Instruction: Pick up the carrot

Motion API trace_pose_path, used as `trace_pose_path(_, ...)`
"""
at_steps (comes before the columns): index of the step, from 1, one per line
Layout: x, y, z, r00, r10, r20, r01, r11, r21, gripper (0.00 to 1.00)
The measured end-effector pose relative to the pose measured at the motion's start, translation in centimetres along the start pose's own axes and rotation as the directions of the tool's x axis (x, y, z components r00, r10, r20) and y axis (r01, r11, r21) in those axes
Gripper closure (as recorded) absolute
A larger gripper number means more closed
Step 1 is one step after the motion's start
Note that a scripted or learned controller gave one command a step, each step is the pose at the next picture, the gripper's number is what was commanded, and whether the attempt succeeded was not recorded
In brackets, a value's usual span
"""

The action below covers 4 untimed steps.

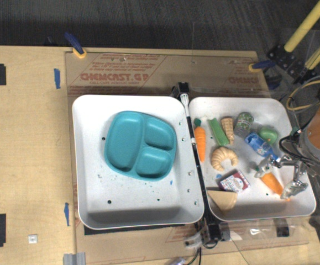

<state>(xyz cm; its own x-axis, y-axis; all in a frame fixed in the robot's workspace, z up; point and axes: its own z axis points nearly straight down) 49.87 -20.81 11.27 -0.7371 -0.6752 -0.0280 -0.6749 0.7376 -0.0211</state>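
carrot (200, 141) lying at right bin's (300, 206) left edge, gripper (284, 175) open, well apart over orange piece (272, 183)

The carrot (200, 141) lies in the right bin (303, 206), left of the croissant (224, 157).

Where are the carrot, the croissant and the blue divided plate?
carrot (200, 142): camera view, middle of its orange body.
croissant (224, 157): camera view, top of its curve.
blue divided plate (127, 141): camera view, large left compartment.
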Motion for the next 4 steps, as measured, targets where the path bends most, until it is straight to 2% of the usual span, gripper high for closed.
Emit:
trace_pose_path(1, -0.4, -0.1, -1.1, 1.0, 0.001, 0.008, -0.001, 1.0, 0.006, 1.0)
trace_pose_path(2, -0.4, -0.1, -1.1, 1.0, 0.001, 0.008, -0.001, 1.0, 0.005, 0.0)
trace_pose_path(3, 0.1, 0.4, 2.3, 0.99, -0.137, -0.017, 0.137, 0.99, -0.017, 0.0)
trace_pose_path(4, -0.5, 0.2, 1.0, 0.991, -0.136, -0.007, 0.135, 0.991, -0.008, 1.0)
